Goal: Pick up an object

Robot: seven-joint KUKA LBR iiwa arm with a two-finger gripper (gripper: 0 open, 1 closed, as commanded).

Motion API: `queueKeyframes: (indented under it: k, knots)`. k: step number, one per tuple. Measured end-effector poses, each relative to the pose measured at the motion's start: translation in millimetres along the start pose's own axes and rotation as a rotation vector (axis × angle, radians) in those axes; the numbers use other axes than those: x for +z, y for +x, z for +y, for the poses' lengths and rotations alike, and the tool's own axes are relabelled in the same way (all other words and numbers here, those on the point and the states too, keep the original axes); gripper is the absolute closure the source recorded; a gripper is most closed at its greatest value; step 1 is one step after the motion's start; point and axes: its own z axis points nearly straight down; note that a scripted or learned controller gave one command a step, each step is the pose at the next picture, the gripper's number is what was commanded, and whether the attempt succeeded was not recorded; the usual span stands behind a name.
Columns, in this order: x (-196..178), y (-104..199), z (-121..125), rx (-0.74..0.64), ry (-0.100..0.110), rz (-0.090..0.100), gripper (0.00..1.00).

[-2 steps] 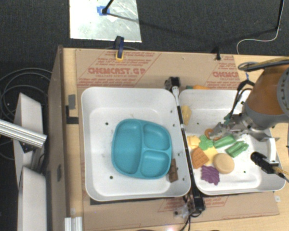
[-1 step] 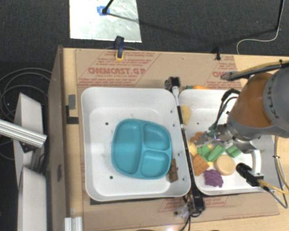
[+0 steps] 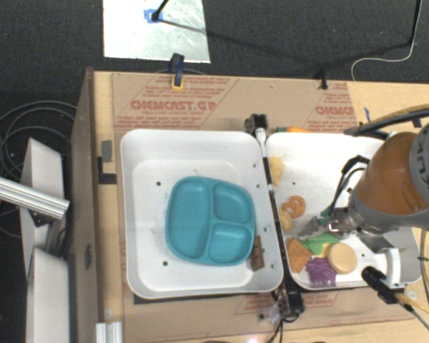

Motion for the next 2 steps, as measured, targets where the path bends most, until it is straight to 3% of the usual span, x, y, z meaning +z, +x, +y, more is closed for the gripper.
queueKeyframes:
  k: [1, 2]
  knots:
    - [2.5, 6.8, 119.4, -0.011, -0.004, -0.002, 0.0]
    - [-13.6, -29.6, 152.6, -0.005, 0.003, -0.002, 0.0]
